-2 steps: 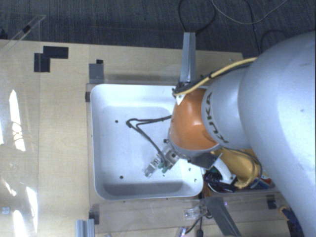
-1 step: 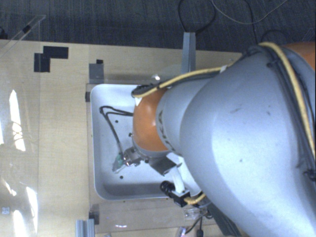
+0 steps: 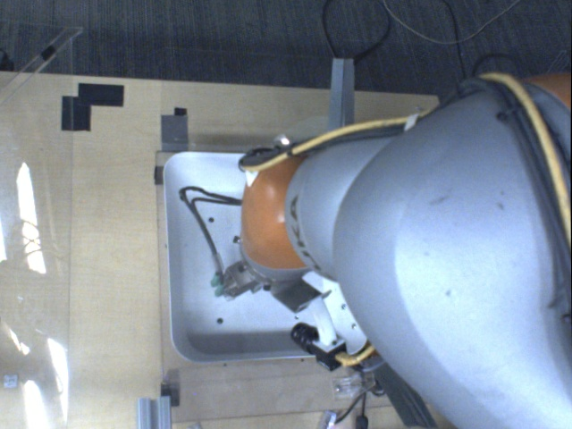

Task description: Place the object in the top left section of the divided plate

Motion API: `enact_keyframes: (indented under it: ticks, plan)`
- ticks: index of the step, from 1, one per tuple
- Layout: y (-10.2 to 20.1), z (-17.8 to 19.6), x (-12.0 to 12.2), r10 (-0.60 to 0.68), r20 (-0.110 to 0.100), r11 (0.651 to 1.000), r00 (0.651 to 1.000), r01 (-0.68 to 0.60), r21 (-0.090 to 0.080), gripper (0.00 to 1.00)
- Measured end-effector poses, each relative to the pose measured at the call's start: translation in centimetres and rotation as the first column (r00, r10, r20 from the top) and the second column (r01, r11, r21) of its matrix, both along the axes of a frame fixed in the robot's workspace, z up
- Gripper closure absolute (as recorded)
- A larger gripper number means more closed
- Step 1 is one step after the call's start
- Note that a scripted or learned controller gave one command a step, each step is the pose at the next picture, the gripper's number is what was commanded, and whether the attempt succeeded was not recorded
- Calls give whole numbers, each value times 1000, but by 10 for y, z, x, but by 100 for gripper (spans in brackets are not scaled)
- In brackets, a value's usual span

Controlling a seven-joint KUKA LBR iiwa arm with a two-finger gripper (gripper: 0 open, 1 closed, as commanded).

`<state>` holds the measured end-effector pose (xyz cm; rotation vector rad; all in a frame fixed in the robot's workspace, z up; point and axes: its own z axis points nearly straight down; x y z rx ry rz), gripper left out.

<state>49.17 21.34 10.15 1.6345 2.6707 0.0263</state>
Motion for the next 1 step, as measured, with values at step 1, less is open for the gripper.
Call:
enact_keyframes:
  ticks: [1]
  plan:
    - [-37,51,44,-65,-13,998,998,65,-8,100]
